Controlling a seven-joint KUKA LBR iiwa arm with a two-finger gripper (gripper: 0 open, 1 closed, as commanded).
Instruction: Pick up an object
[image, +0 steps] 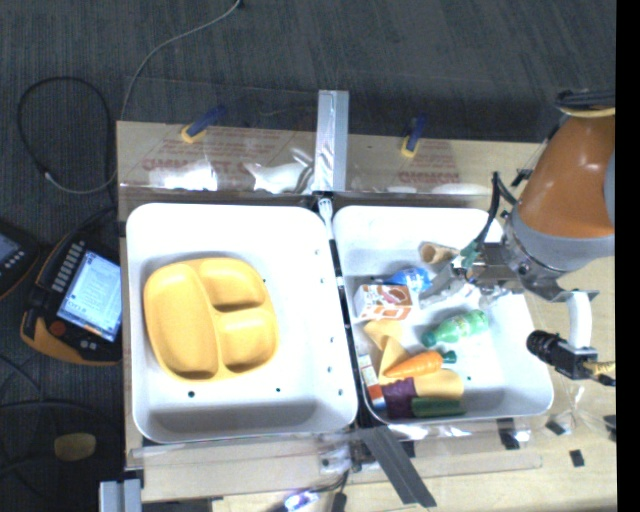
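Crowding the right bin (520, 395): one green bottle (455, 327), one carrot (421, 364); pincer (466, 268) state unclear.

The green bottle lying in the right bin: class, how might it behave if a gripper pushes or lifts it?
The green bottle lies on its side and looks rounded, so a push would probably roll it. Its surface looks smooth, so it may slip from a pinch. It seems small and toy-like, so probably light.

arm (572, 190) cut off right, gripper (468, 268) blurred — indistinct

Dark grey carpet floor (420, 50), black cable (60, 135), perhaps a wooden bench (470, 160).
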